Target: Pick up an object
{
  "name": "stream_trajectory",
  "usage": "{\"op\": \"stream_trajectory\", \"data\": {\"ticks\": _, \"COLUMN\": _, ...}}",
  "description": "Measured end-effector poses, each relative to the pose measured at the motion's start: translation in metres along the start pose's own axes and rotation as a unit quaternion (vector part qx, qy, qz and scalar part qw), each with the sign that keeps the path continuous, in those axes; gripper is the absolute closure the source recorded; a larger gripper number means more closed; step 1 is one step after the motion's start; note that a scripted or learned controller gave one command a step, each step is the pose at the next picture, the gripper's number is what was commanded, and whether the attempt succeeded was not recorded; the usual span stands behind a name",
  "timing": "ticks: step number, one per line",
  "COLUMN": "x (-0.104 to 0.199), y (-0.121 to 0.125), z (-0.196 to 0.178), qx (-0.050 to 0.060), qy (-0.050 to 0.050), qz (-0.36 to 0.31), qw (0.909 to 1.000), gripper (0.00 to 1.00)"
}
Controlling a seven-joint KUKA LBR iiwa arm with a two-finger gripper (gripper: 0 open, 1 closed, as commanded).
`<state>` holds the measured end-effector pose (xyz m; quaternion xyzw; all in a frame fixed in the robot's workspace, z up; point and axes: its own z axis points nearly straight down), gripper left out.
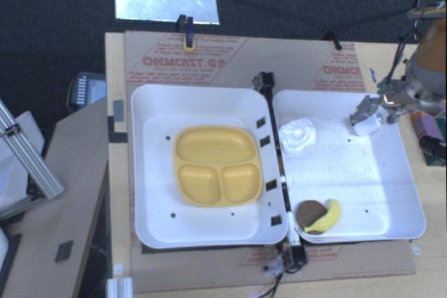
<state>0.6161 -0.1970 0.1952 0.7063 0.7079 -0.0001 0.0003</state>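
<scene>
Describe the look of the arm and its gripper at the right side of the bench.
The arm has a grey, rounded body with an orange band above the wrist. Its gripper is pale grey and white with blocky metal parts; finer detail is too blurred to tell.

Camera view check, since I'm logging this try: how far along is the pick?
Done: nothing looks picked. The banana and brown round object lie in the right bin's near left corner, the white crumpled object near its far left. In hand: the gripper is over the bin's far right part, away from all three; nothing shows between its fingers. Left: reaching an object, grasping and lifting it.
</scene>
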Motion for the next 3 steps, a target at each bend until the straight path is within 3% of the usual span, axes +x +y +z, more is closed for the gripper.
{"op": "stream_trajectory", "data": {"ticks": 2, "x": -0.002, "y": 0.001, "z": 0.113, "qx": 0.001, "qy": 0.000, "qz": 0.000, "qw": 1.0000, "gripper": 0.00}}
{"op": "stream_trajectory", "data": {"ticks": 3, "x": -0.003, "y": 0.003, "z": 0.099, "qx": -0.002, "qy": -0.001, "qz": 0.000, "qw": 1.0000, "gripper": 1.00}}
